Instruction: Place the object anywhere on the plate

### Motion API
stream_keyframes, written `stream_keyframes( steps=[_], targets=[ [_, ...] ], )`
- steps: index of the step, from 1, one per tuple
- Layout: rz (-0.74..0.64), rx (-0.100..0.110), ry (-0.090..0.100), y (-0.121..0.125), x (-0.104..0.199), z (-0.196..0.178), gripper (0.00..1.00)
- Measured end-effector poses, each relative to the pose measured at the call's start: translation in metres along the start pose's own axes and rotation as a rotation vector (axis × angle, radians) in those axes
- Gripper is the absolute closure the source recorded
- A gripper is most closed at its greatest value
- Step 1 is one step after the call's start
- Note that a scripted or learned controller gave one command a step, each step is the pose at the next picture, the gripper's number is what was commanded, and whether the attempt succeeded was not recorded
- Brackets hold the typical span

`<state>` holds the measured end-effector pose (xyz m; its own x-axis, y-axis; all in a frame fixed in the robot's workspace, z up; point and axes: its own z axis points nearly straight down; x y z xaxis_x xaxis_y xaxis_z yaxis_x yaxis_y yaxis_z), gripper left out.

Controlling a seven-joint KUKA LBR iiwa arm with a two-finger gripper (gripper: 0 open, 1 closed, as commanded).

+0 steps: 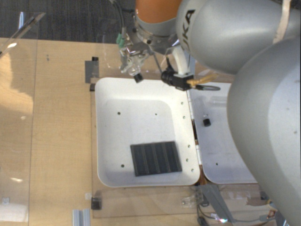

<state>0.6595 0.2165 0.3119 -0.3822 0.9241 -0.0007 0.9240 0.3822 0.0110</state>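
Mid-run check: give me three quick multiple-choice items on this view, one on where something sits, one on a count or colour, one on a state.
1. Where does the dark ribbed plate lie?
A. near edge of the left bin
B. the bare bench
C. on the arm

2. How many white bins stand side by side?
A. one
B. two
C. four

3. Where is the pincer?
A. resting on the ribbed plate
B. above the left bin's far rim
C. over the right bin

Answers: 1 A, it lies on that bin's floor. 2 B, left and right bins meet. 3 B, it hangs at the far edge.

Bright even light; glare on bench (pixel 28 79); arm (pixel 263 102) close, blurred.
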Motion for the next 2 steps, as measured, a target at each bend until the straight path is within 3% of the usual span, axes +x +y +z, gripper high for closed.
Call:
stream_keyframes(
  steps=[1,2],
  targets=[
    [0.065,0.010,0.001,-0.051,0.023,0.097,1.00],
    [-0.135,0.006,0.001,0.009,0.001,0.155,1.00]
  ],
)
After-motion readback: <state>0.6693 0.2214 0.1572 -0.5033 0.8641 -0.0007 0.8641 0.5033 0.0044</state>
